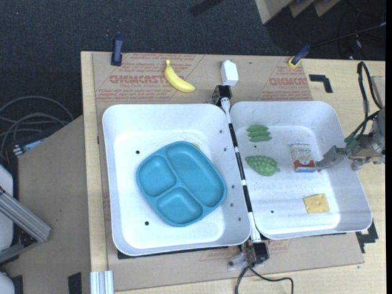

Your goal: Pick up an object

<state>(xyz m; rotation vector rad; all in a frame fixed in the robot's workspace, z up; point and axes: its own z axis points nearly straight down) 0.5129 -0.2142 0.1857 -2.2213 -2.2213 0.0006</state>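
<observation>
Both shallow plastic bins are white, the left bin [116,164] and the right bin [343,219]. A sky-blue three-compartment plastic plate [179,183] lies in the left bin. The right bin carries a bright green pea pod [258,133], a paler, bumpy green bunch [261,165], a small white carton with red and blue print [302,157] and a yellow square cheese-like slice [316,204]. A yellow toy banana [177,79] rests on the tan board with faded red lettering [141,78].

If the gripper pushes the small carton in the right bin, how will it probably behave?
The small carton stands upright and looks taller than wide, so a push up high would probably tip it. It seems light, so it may slide on the smooth right bin. The gripper is beside it.
</observation>
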